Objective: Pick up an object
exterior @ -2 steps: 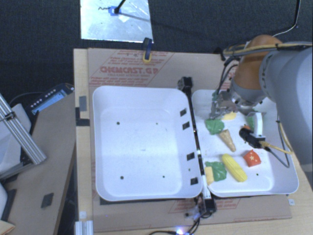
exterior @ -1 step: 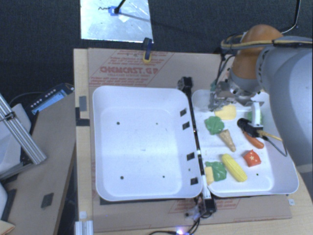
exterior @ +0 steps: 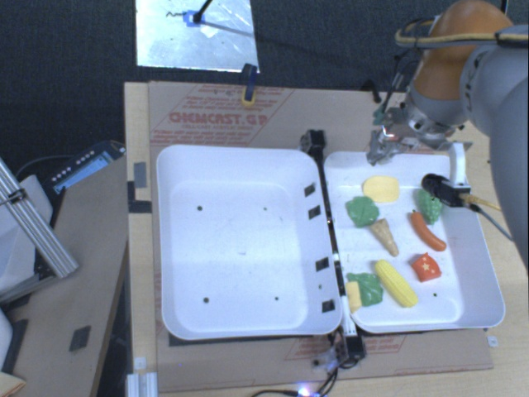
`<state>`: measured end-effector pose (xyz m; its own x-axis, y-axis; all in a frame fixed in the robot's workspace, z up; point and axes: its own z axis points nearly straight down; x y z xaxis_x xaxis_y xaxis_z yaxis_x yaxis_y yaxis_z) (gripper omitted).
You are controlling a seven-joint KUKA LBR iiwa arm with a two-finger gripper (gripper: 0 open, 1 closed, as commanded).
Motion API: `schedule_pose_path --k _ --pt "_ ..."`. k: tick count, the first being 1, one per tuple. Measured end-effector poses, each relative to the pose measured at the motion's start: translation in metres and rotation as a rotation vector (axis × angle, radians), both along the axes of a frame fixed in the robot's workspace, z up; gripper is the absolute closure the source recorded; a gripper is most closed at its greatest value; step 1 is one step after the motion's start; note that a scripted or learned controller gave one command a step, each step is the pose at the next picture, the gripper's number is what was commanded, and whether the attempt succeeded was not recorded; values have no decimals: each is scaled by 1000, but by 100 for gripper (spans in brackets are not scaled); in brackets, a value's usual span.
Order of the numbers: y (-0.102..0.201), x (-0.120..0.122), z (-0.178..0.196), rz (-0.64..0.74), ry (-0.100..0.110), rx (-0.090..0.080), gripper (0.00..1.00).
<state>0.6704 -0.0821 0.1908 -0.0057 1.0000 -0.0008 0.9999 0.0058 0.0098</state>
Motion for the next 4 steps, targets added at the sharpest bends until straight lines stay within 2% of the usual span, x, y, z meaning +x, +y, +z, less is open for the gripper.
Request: schedule_pose_path --k 1,2,3,4 --pt "60 -88 -7 3 15 4 100" --pt "66 -39 153 2 -13 0 100" --pt "78 0 192 1 0 0 100" --pt "105 -2 205 1 6 2 100"
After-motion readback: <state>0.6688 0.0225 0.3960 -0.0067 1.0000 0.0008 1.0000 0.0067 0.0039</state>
